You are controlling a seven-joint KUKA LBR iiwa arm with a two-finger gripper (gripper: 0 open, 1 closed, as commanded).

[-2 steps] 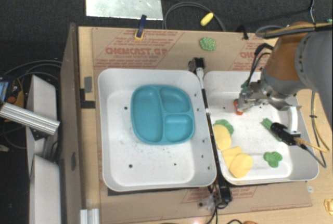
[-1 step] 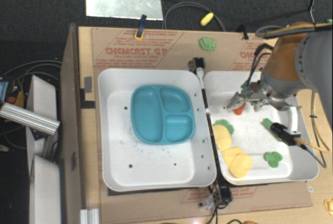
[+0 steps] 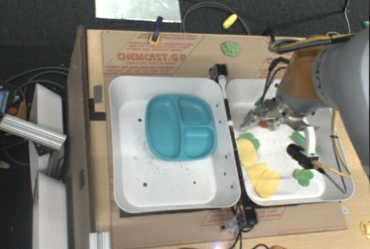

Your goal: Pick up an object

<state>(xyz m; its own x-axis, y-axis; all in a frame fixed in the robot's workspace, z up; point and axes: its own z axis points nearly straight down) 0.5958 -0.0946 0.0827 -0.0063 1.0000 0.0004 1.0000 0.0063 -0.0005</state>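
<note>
As I hang low over the right bin, my pincer hides its grip; I cannot tell how it stands. Yellow pieces lie just near-left. I judge the reach unfinished: next, settle squarely on one.

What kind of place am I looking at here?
Probably a robotics test bench. A grey arm reaches over two white bins set on a cardboard sheet; one bin holds a teal divided plate, the other small toy-like pieces, and loose cables lie about.
</note>
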